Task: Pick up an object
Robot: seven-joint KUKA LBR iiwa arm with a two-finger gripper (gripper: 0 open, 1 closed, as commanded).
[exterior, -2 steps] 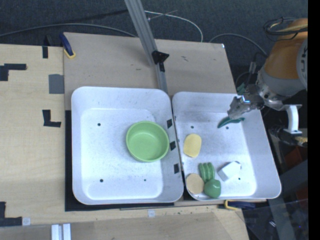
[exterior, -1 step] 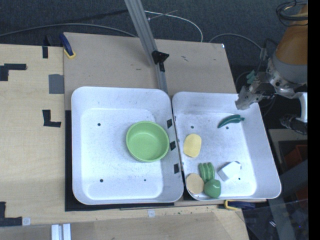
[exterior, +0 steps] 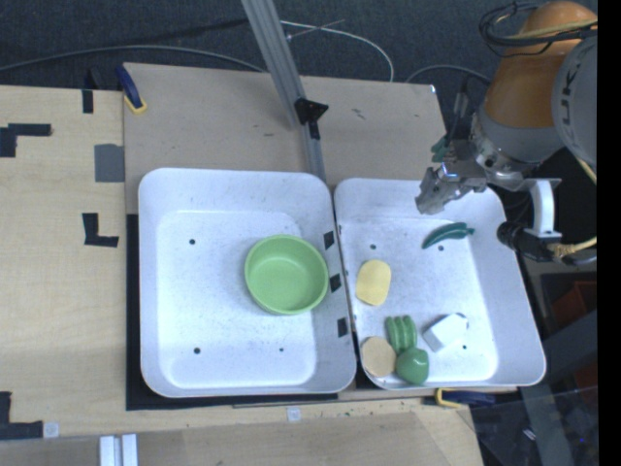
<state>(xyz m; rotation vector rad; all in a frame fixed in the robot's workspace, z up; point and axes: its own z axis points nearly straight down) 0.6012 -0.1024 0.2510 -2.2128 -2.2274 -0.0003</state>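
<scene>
My gripper (exterior: 433,198) hangs over the back of the right bin (exterior: 505,299), nothing visibly between its fingers. Just in front of it and to the right lies a thin dark green curved piece (exterior: 447,234). Further forward in the same bin are a yellow lump (exterior: 374,282), a green ridged object (exterior: 400,331), a green ball (exterior: 412,365), a tan disc (exterior: 377,357) and a white block (exterior: 447,332). A light green bowl (exterior: 285,274) sits in the left bin (exterior: 184,212).
A grey metal pole (exterior: 277,47) slants across the bench behind the bins, ending at a black clamp (exterior: 310,111). Cables trail at the back. The arm's orange band (exterior: 529,27) and grey wrist stand over the right bin's far right corner.
</scene>
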